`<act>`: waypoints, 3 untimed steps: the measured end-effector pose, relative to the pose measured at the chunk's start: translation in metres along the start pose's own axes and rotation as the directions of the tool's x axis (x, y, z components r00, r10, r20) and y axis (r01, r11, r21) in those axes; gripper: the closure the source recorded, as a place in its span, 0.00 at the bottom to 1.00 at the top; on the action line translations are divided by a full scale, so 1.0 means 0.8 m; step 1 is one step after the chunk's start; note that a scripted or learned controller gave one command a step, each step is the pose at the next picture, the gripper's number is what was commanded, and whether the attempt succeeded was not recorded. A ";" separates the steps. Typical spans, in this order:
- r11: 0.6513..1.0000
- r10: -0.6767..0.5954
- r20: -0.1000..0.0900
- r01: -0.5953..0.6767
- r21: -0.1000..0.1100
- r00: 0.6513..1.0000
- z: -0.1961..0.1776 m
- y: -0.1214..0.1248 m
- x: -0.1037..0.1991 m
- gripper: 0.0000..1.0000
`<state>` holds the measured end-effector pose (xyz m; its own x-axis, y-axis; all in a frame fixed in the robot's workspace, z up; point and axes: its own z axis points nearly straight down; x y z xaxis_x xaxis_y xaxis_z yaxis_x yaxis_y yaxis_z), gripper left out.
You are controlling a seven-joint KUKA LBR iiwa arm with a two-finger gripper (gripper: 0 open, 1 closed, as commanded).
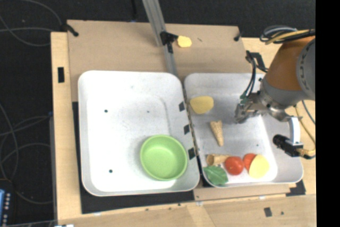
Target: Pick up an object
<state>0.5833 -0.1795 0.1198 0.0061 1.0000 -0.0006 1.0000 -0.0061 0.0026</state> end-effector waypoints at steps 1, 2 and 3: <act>1.000 -0.003 0.001 0.003 -0.003 1.000 -0.060 0.005 -0.011 1.00; 1.000 -0.010 0.001 0.010 -0.004 1.000 -0.115 0.007 -0.008 1.00; 1.000 -0.010 0.000 0.010 -0.002 1.000 -0.151 0.008 -0.009 1.00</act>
<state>0.5893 -0.1866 0.2406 -0.0037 1.0000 -0.0007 1.0000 0.0037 0.0048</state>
